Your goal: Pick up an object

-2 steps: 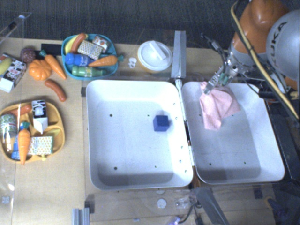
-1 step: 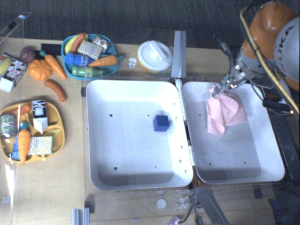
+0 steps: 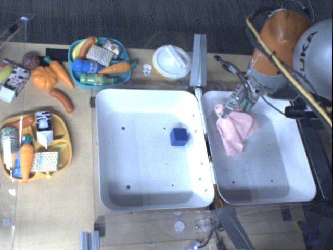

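Observation:
A pink cloth [image 3: 237, 130] lies crumpled in the right bin [image 3: 281, 181], in its upper left part. My gripper [image 3: 234, 106] reaches in from the upper right and sits at the cloth's top edge. Its fingers are closed on the cloth's upper corner, and the fabric bunches up toward them. The rest of the cloth trails down onto the bin floor. A small blue cube [image 3: 179, 136] rests alone near the middle of the left bin [image 3: 130, 181].
A metal divider post [image 3: 197, 61] stands behind the seam between the bins. On the bench are a white lidded bowl [image 3: 171, 62], a blue bowl of toy food [image 3: 99, 62], a yellow plate of toys [image 3: 36, 146], and loose toy vegetables [image 3: 52, 79] at the left.

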